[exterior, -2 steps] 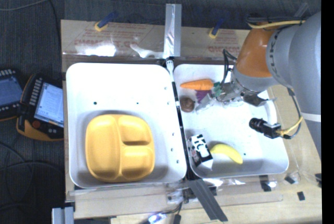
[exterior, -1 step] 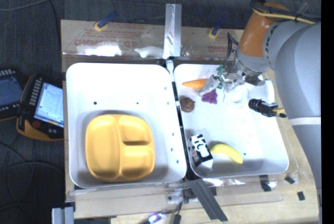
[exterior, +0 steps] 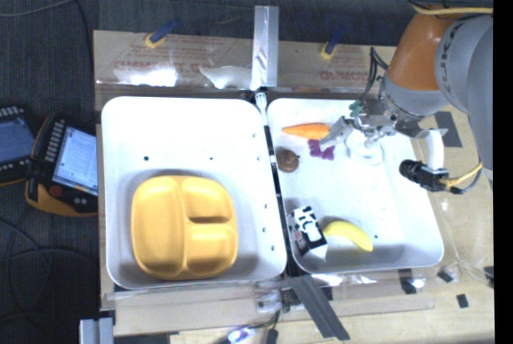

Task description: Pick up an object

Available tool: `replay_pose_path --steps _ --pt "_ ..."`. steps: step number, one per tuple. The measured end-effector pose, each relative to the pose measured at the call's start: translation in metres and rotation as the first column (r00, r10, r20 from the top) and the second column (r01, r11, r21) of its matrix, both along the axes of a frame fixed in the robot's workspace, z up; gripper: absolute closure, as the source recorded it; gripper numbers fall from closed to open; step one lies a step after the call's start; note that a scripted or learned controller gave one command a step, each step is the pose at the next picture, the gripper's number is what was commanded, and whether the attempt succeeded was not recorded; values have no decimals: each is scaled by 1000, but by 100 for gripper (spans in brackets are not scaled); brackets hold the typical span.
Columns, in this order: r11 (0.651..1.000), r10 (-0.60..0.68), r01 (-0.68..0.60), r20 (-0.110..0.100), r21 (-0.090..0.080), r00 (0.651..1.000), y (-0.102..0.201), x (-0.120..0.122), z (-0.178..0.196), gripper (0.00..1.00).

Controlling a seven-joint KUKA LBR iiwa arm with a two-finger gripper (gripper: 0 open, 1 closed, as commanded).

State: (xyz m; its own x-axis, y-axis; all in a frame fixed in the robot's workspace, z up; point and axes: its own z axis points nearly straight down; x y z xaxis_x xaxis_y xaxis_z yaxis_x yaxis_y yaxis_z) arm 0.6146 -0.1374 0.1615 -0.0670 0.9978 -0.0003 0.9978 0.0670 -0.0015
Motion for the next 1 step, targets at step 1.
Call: replay_pose_path --steps 1 --pt "1000 -17 17 0 -1 1000 -9 54 -39 0"
